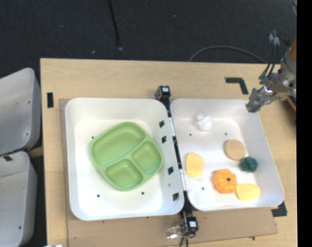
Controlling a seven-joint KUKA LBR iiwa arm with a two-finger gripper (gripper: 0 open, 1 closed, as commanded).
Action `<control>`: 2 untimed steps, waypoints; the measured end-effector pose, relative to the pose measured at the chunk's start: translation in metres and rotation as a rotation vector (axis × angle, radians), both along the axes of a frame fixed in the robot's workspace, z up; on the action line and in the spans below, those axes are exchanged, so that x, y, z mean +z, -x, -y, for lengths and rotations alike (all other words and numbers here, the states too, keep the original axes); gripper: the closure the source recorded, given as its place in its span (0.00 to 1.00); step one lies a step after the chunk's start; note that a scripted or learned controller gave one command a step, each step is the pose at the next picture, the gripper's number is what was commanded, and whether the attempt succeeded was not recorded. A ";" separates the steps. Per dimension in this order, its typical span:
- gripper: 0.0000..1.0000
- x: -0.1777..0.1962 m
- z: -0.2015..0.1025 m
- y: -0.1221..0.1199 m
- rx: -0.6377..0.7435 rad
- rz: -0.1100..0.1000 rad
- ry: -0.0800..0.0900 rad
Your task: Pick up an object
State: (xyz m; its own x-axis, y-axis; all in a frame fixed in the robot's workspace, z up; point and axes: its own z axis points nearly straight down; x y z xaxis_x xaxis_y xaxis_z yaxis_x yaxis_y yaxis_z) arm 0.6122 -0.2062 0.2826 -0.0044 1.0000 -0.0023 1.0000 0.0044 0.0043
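The arm comes in at the right edge of the view, only its wrist end visible, with the claw (254, 103) hanging over the far right corner of the right bin (258, 138). Whether the claw is open or closed cannot be told; nothing can be seen in its grip.

Taking the right bin as the landmark: inside it, a small white crumpled object (203, 121) lies near its far wall, well apart from the claw. A round tan piece (235, 150) lies about mid-bin toward its right side, with a small dark green object (249, 164) just beside it. Along the near part of the bin lie a pale yellow piece (195, 165) by its left wall, an orange pumpkin-like toy (225, 181) in the middle, and a yellow piece (248, 191) touching or almost touching the orange one.

Left of the right bin stands the left bin (78, 189), holding a green divided plate (127, 155). Both bins rest on the wooden desk (114, 76). A thin cable (217, 49) loops beyond the desk's far edge.
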 end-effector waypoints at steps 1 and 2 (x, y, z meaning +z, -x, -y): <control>1.00 0.004 -0.054 -0.001 0.002 -0.002 -0.002; 1.00 0.005 -0.109 -0.006 0.003 -0.004 -0.004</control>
State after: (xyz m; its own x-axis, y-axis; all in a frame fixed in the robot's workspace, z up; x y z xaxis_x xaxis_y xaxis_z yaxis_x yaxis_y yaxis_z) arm 0.6179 -0.0968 0.2878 -0.0069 1.0000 0.0014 1.0000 0.0069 -0.0001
